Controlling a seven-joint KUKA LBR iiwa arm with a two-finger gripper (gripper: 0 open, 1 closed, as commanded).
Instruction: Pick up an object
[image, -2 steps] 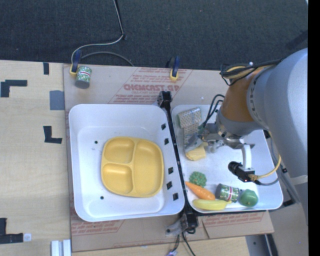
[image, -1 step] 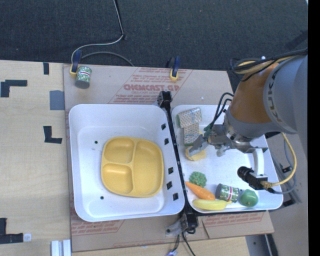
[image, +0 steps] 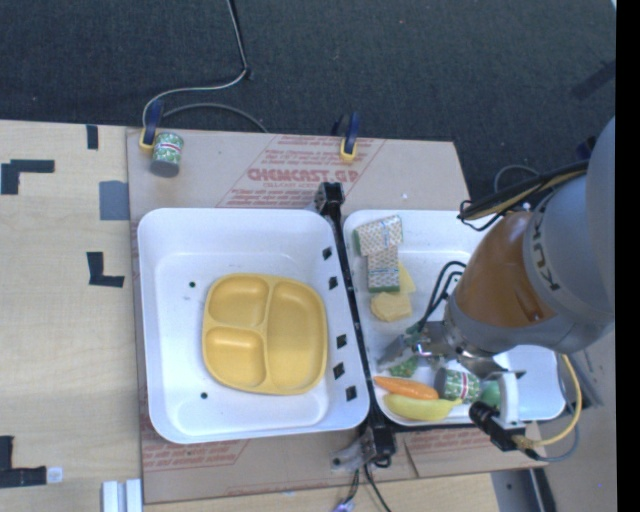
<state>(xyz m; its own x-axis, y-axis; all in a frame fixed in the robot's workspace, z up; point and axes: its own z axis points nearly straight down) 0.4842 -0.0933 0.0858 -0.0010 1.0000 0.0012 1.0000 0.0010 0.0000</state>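
End effector (image: 408, 352), carrot (image: 405, 388) just below

My station is a robotics lab test cell, not a home or kitchen. I work over a brown cardboard sheet (image: 300, 180) printed with a supplier name, fastened at its far edge by two yellow clamps (image: 349, 150). Two shallow white bins (image: 160, 300) sit side by side on it, joined by a black divider (image: 342, 300). Black tape marks (image: 100, 270) lie on the pale wooden bench (image: 60, 350) at left. Loose cables (image: 235, 60) run across dark carpet (image: 400, 60) beyond. The contents are props: a yellow divided plastic plate (image: 265, 333), toy food including a carrot (image: 405, 387) and banana (image: 418, 407), and a sponge (image: 381, 255).
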